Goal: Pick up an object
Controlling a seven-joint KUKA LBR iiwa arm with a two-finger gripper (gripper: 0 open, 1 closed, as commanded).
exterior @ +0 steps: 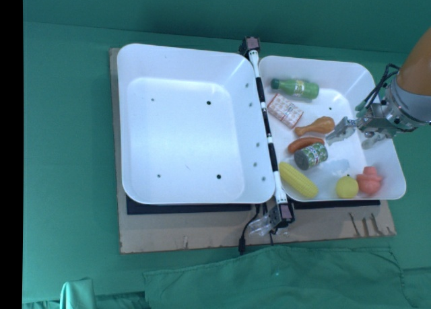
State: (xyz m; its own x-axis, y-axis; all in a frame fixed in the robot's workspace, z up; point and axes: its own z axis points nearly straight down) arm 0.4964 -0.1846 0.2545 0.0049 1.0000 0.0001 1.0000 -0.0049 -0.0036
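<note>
Objects crowd the right bin point(350, 72).
My gripper point(345, 131) hovers beside the drumstick point(315, 126), fingers apart, holding nothing.

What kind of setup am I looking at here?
Likely a lab bin-picking test bench: two white bins on green cloth, toy food like a corn cob and green bottle.

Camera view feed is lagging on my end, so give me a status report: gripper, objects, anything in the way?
Gripper over right bin, nothing between fingers. Chicken drumstick nearest; can and sausage crowd close below.
</note>
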